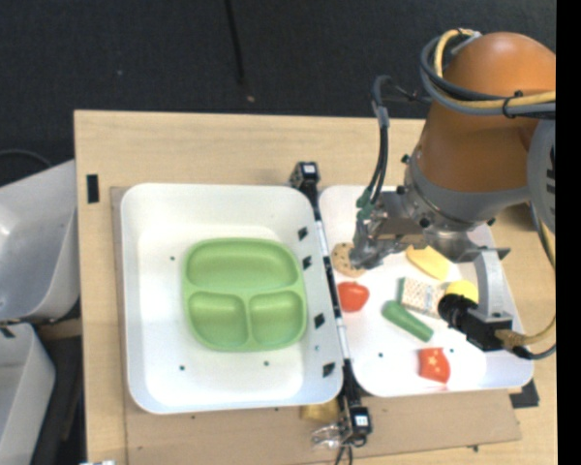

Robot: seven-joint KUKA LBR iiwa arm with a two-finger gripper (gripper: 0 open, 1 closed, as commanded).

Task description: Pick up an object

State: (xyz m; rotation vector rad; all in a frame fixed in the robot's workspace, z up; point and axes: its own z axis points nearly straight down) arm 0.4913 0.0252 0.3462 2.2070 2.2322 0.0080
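My gripper (pixel 361 252) hangs low over the left part of the right bin (pixel 397 381). Its tip is right beside a small round tan biscuit (pixel 342 256) with dark specks, close to the bin's left wall. Just below the tip lies a red tomato-like piece (pixel 352 296). A green cylinder (pixel 408 320) lies aslant in the middle of the bin, with a red piece (pixel 434 364) nearer the front. A yellow piece (pixel 428 263) and a small patterned white packet (pixel 418 296) lie partly under the wrist.
The left bin (pixel 155 260) holds a green divided plate (pixel 244 294) at its middle. A ridge with black clips (pixel 321 260) separates the two bins. The arm's bulky orange and grey body (pixel 479 134) covers the right bin's far corner.
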